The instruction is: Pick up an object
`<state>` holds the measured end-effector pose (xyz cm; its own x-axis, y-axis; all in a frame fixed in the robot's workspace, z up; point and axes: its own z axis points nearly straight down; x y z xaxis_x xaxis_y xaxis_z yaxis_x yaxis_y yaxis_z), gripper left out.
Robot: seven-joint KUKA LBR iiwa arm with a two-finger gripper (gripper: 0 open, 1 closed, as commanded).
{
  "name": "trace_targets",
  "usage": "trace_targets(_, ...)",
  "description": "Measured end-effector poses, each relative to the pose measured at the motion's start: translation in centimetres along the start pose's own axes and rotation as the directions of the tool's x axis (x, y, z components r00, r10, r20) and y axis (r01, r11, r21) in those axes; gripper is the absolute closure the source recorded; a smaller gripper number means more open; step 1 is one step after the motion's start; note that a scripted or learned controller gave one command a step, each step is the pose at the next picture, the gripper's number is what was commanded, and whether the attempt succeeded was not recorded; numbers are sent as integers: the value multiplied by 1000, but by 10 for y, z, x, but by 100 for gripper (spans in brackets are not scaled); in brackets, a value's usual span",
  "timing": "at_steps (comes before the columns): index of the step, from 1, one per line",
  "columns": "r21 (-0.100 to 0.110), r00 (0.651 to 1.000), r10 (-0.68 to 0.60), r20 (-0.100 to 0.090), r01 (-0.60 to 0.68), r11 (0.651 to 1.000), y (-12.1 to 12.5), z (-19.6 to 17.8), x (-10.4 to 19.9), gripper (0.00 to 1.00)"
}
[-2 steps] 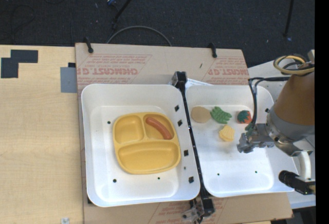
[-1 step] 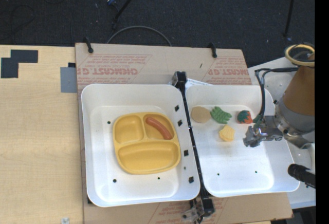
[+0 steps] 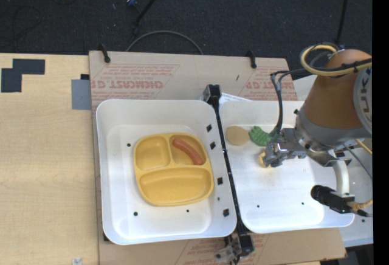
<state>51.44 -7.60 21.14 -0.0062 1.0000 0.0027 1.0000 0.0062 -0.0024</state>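
Just left of the claw (image 3: pixel 271 156), in the right bin (image 3: pixel 285 215), lie a small green toy (image 3: pixel 259 135) and a tan disc (image 3: pixel 237 135), with something yellow (image 3: pixel 263 160) at its tip; whether the claw is clenched I cannot tell. These look light, stiff and slick, so gripping across the narrow middle seems safest. The cardboard (image 3: pixel 146 78) beyond reads, mirrored, roughly "CHEMCO2T. G.P".

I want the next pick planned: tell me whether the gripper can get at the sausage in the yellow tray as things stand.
Probably yes. The sausage lies uncovered in the upper right compartment of the yellow tray in the left bin. The gripper is over the right bin, so it must cross the divider.
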Motion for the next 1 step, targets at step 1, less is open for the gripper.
trace_targets(1,1,1000,2,1,-2,1000,16,5,43,100)
